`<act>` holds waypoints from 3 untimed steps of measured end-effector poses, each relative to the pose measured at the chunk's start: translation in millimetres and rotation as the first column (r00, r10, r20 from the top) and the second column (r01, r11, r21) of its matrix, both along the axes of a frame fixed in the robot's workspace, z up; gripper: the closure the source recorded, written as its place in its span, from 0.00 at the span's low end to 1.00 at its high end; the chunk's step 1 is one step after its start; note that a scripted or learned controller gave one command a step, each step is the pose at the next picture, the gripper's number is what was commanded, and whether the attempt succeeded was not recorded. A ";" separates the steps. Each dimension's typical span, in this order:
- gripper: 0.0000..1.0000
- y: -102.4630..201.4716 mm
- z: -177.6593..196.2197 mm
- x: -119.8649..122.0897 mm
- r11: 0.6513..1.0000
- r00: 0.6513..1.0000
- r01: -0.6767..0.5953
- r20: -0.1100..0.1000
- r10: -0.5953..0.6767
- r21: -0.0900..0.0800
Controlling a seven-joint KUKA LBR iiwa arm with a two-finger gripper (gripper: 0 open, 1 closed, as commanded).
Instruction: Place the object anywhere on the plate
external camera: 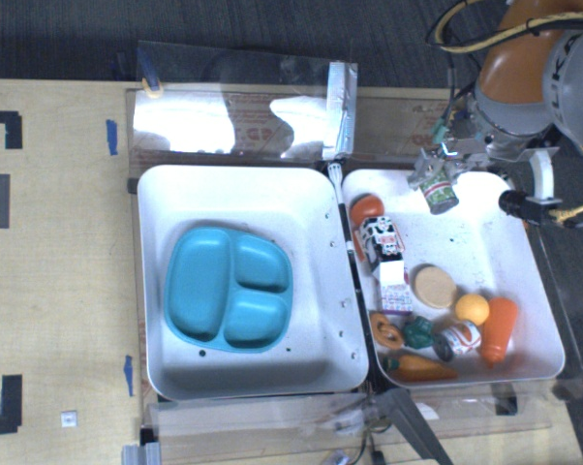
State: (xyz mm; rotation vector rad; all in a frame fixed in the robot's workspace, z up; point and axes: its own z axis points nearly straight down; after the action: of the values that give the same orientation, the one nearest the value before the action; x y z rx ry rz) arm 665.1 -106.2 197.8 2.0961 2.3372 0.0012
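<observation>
A blue three-compartment plate (229,289) lies in the left white bin (175,187), with nothing on it. At the far end of the right bin (538,279), my gripper (437,177) hangs below the grey and orange arm. A small green-and-white can (442,195) sits tilted between its fingers, and the gripper is shut on it. The can is well to the right of the plate, beyond the wall between the two bins.
The right bin holds several items: a red tomato-like piece (367,207), a black-and-white carton (381,237), a tan disc (434,286), an orange ball (473,309), a red-orange piece (500,329) and a carrot (422,364). A clear sheet (243,114) stands behind the left bin.
</observation>
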 end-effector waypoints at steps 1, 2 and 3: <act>1.00 63.9 -8.9 1.9 0.988 0.988 -0.153 -0.004 0.153 0.003; 1.00 124.7 -13.0 1.4 0.989 0.989 -0.150 -0.005 0.150 0.003; 1.00 191.8 -12.0 -41.3 0.977 0.977 -0.212 -0.003 0.212 0.003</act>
State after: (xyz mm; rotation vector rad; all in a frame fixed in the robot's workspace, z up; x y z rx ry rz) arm 623.8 85.6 185.9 1.8376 2.5509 0.0018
